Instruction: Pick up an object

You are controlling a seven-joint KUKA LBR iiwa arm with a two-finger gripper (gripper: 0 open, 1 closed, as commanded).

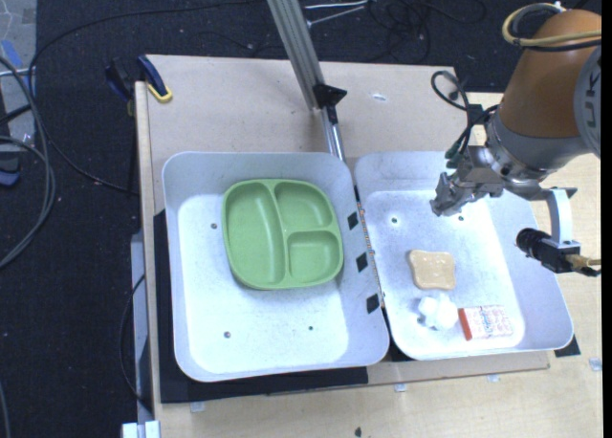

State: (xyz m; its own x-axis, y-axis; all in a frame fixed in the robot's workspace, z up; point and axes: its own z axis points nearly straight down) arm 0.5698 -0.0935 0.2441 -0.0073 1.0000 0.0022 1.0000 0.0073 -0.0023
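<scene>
In the right bin (535,264) lie three small objects: a tan slice of toast (432,270) near the middle, a crumpled white piece (437,312) just below it, and a red-and-white packet (488,322) at the front right. My gripper (448,200) hangs over the bin's back left part, above and behind the toast, apart from all three objects. Nothing shows between its fingers.
The left bin (191,264) holds a green divided tray (284,232). A grey metal pole (298,34) slants down to the gap between the bins. A black and orange fitting (550,251) juts out beside the right bin's right wall.
</scene>
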